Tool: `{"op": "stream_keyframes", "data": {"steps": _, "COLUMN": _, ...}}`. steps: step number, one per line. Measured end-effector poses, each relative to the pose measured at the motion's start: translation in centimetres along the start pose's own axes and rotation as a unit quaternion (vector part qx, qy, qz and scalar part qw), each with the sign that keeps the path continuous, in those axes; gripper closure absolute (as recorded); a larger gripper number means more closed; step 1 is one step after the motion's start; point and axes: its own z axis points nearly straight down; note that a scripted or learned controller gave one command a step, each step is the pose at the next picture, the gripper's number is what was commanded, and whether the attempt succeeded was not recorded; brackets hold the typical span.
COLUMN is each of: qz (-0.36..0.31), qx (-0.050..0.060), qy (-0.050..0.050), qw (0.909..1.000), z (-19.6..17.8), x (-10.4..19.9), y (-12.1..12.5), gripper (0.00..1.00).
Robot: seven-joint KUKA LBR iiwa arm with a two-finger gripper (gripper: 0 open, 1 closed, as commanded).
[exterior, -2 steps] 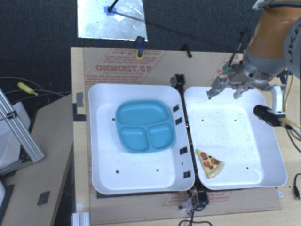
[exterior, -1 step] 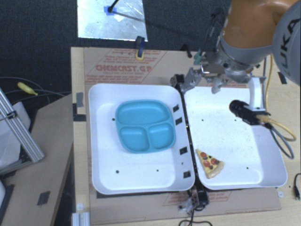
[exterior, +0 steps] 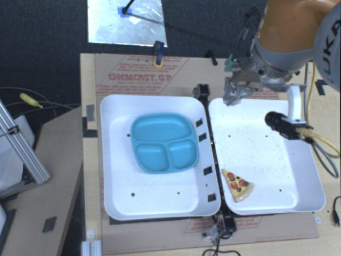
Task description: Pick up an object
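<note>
Hand (exterior: 234,96) hovers over the right bin's (exterior: 277,196) far rim, grip state unclear; pizza slice (exterior: 237,184) lies at that bin's near-left corner.

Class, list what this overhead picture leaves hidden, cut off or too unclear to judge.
- Camera view: the claw is small and blurred, so open or shut is unclear.
- The grey and orange arm is cut off by the top edge.
- The arm covers the right white bin's far rim.

The brown board (exterior: 144,73) under the bins bears red lettering, "CHEMCAST GP", seen upside down.
</note>
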Motion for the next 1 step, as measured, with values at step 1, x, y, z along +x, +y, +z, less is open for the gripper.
{"op": "stream_keyframes", "data": {"steps": 1, "qz": -0.001, "qx": 0.006, "qy": 0.000, "qw": 1.0000, "z": 7.56, "x": 6.56, "y": -0.53, "gripper": 1.00}}
